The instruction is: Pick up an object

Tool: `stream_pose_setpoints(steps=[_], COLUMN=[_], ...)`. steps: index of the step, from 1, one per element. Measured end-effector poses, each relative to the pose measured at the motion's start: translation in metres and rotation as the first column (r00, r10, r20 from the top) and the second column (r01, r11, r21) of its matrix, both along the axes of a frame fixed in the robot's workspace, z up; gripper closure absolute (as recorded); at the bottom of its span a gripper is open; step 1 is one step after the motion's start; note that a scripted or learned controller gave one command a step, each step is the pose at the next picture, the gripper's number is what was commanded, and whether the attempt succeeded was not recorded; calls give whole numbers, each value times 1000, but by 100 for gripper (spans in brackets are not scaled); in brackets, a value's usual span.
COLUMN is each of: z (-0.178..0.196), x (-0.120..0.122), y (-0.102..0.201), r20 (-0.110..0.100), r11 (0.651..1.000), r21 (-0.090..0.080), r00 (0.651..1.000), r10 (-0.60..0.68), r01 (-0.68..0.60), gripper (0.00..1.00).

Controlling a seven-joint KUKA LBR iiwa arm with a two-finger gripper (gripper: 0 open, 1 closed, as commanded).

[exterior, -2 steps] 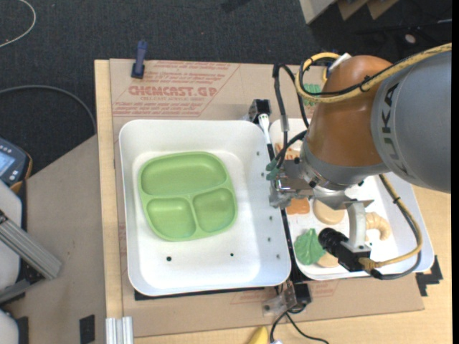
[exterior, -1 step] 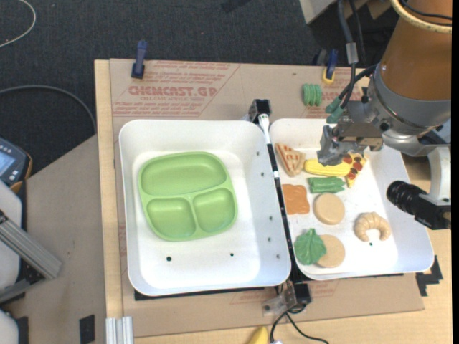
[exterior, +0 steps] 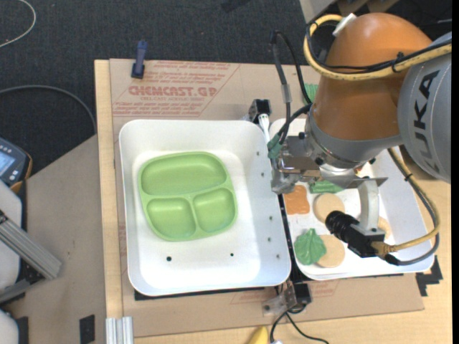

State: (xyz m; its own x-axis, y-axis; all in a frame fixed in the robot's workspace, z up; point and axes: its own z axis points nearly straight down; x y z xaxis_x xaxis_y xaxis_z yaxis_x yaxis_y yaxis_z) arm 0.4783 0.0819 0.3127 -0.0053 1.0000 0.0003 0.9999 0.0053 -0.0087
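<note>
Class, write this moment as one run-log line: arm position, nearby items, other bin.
arm: over right bin | below it: green leaf piece, tan round pieces | left bin: green divided plate

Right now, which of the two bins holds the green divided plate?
The left bin; the plate lies in it. The right bin, under the arm, holds small food pieces.

Single fixed camera is looking down at a slant on the left bin, arm entering from its right.
</note>
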Motion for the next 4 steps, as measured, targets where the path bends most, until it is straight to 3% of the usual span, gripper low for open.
stream_pose_setpoints(steps=[1, 2, 3, 4], z=[148, 5, 23, 33], x=[2, -1, 1, 2], y=[-56, 6, 3, 4], r20=[29, -7, 11, 12], r11=[1000, 1000, 1000, 1000], r21=[1, -2, 0, 0], r00=[1000, 1000, 1000, 1000], r10=[-10, 0, -4, -3], r01=[10, 0, 4, 3], gripper=[100, 100, 100, 100])
